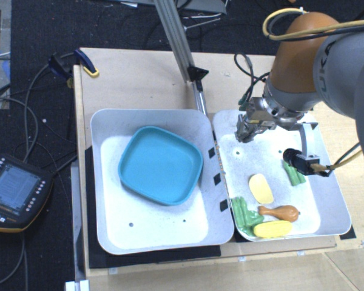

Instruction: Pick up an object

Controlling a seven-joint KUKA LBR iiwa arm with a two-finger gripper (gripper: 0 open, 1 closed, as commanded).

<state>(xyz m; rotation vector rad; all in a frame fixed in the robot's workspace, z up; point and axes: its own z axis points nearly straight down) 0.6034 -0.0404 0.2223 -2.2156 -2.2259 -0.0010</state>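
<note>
The hand [245, 130] hangs over the far left corner of the right bin [333, 190], whether released or clenched I cannot tell; the toys lie near the front (yellow oval piece [261, 188], brown drumstick [280, 211], yellow banana [272, 228], green vegetable [243, 214]); the left bin [103, 162] holds a blue plate [161, 165].

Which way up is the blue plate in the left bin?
Right side up. The blue plate lies flat on the left bin floor, raised rim up and hollow facing the camera, with nothing in it.
</note>
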